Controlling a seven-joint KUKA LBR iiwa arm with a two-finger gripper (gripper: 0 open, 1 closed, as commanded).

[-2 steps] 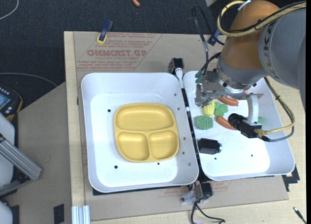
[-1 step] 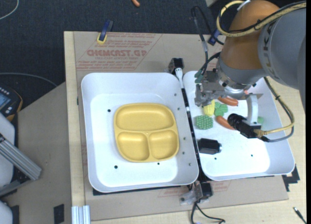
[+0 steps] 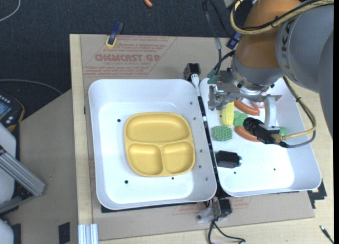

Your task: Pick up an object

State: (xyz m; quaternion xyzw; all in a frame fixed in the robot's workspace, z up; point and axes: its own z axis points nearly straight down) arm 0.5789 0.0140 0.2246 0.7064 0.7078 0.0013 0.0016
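My gripper (image 3: pixel 221 100) hangs low over the far left part of the right bin (image 3: pixel 296 169). Just below it lies a yellow corn cob (image 3: pixel 228 114), with a green knobbly piece (image 3: pixel 222 132) in front of that. An orange-red sausage-like piece (image 3: pixel 247 107) lies under the wrist, and another orange piece (image 3: pixel 242 131) lies a little nearer. A black block (image 3: pixel 228 159) rests alone near the bin's left wall. From this angle the wrist hides the tip of the gripper.
The left bin (image 3: pixel 106 100) holds a yellow divided plate (image 3: pixel 159 143). A black divider rail (image 3: pixel 204 126) runs between the bins. The grey arm (image 3: pixel 310 42) comes in from the upper right. The right bin's front half is bare white floor.
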